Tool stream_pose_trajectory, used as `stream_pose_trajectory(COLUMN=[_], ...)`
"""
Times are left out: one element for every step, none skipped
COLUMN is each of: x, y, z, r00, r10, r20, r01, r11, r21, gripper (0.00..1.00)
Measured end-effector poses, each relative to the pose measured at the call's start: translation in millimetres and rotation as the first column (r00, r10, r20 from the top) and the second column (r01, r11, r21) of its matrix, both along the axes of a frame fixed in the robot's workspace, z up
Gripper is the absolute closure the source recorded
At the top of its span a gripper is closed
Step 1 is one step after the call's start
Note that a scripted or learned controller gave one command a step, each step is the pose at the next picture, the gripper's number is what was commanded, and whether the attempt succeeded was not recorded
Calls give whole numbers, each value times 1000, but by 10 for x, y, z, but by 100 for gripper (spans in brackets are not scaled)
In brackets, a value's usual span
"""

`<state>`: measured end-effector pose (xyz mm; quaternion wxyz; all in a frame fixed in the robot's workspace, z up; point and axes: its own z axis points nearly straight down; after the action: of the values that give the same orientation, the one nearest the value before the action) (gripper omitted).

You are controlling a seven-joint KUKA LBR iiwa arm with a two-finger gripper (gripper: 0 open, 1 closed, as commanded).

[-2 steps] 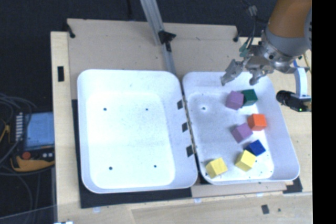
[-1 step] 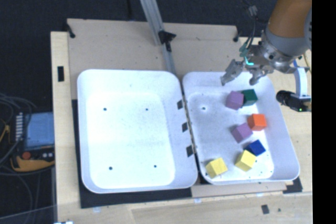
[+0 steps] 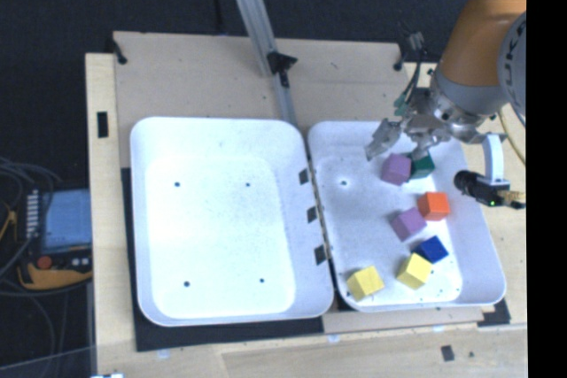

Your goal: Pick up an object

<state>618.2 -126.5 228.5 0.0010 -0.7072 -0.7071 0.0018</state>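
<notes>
Arm: I see my grey arm [image 3: 483, 40] with its orange band reaching in from the right, over the far part of the right bin [image 3: 354, 150].
Gripper: the gripper [image 3: 403, 142] hangs over the far middle of the right bin; I cannot tell how it stands.
Nearest block: a purple block [image 3: 396, 168] sits just at the near side of the gripper, touching or almost touching it; I cannot tell whether it is gripped.
Green block: a green block [image 3: 423, 163] lies just right of that purple block, partly hidden under the gripper.
Orange block: an orange block [image 3: 434, 205] lies toward the bin's right edge, well nearer me than the gripper.
Second purple: a second purple block [image 3: 408, 222] lies just left of the orange one.
Blue block: a blue block [image 3: 431, 250] lies nearer the near edge, beside a yellow block [image 3: 413, 270].
Near edge: another yellow block [image 3: 365, 282] sits by the near left corner.
Left bin: the left bin [image 3: 142, 137] stands alongside, touching the right one.
</notes>
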Motion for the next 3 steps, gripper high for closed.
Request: stream_pose_trajectory(x=[-52,-131,-116], y=[-81,-24,-40], z=[-462,-956,-817], r00=[1000,1000,1000], r10=[-1,-1,-8], r20=[0,0,7], r01=[1,1,8], r11=[1000,1000,1000], r21=[0,1,0], gripper=[0,0,100])
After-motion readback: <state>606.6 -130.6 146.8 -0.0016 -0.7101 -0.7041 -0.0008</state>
